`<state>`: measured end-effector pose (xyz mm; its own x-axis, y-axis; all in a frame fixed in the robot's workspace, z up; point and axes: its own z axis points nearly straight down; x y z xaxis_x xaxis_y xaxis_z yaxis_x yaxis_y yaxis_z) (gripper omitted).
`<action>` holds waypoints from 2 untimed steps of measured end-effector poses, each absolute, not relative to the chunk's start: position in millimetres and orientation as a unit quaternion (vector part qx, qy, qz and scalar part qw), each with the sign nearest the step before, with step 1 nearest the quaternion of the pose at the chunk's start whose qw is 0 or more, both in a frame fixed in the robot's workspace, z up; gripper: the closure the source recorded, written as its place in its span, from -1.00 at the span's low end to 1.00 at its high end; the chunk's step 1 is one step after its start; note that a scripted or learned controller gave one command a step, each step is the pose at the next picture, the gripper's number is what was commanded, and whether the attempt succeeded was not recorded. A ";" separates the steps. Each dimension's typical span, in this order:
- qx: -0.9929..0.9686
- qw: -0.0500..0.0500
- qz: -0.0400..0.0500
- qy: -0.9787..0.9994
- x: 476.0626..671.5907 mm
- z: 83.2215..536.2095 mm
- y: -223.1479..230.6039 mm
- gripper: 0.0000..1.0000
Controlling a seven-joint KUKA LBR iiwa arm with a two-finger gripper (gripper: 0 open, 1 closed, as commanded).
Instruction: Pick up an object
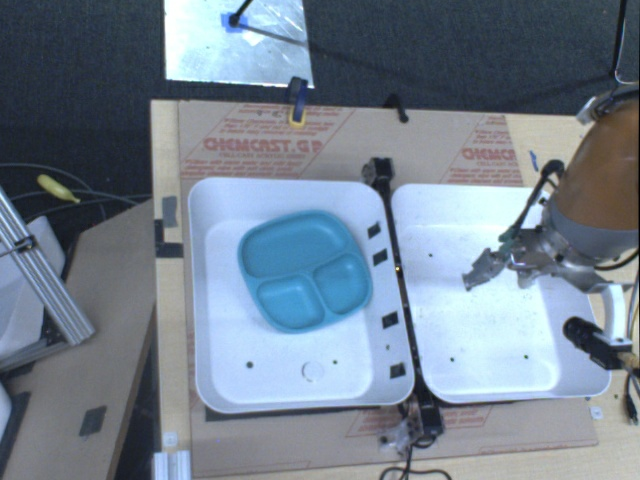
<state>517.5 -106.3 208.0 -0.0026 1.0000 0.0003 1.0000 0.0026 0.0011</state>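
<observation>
A light blue plate with three compartments lies flat in the middle of the left bin. My gripper hangs over the middle of the right bin, pointing left and down. It is well to the right of the plate and apart from it, with the bins' divider between them. Nothing can be made out in the gripper. The grey wrist and orange band rise behind it at the right edge.
A faint small round mark shows on the left bin's floor near its front wall. Black clips line the divider between the bins. Cardboard lies under both bins, and a black fitting sits at the right bin's right rim.
</observation>
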 end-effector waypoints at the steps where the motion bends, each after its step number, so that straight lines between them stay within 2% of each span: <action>1: 0.705 0.001 0.001 0.709 518.6 218.9 -106.2 1.00; 2: 0.703 0.002 0.004 0.711 487.2 294.1 -39.0 1.00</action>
<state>487.2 -39.0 294.1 -0.0114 0.9999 0.0024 0.9999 0.0114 0.0086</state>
